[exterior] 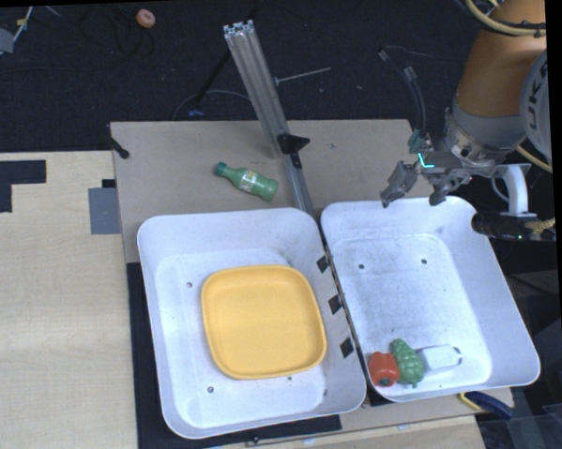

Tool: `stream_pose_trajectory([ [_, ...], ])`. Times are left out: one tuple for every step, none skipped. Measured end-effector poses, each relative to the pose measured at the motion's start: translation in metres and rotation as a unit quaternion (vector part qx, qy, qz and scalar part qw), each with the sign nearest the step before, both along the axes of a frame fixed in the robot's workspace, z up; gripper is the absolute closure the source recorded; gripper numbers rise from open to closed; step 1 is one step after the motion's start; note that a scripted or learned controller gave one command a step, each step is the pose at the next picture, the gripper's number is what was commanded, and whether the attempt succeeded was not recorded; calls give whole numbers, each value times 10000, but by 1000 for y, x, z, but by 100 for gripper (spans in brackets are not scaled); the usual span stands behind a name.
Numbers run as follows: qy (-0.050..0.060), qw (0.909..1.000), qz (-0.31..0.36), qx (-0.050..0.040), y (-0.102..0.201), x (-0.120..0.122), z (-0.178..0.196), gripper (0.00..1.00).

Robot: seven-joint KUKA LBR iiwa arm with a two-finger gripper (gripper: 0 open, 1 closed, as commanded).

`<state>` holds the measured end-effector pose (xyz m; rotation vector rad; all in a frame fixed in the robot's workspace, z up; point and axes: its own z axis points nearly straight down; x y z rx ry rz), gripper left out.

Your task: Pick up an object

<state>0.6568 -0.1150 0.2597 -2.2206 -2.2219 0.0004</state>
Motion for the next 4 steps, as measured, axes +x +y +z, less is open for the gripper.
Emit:
stream_pose_trajectory([
  [0,10000,0,0,0,0,0,0],
  [23,10000,-3,2,7,-3,-60,0],
  [24,10000,-3,2,-2,-8,-115,0],
  [24,10000,1,2,-1,-9,-168,0],
])
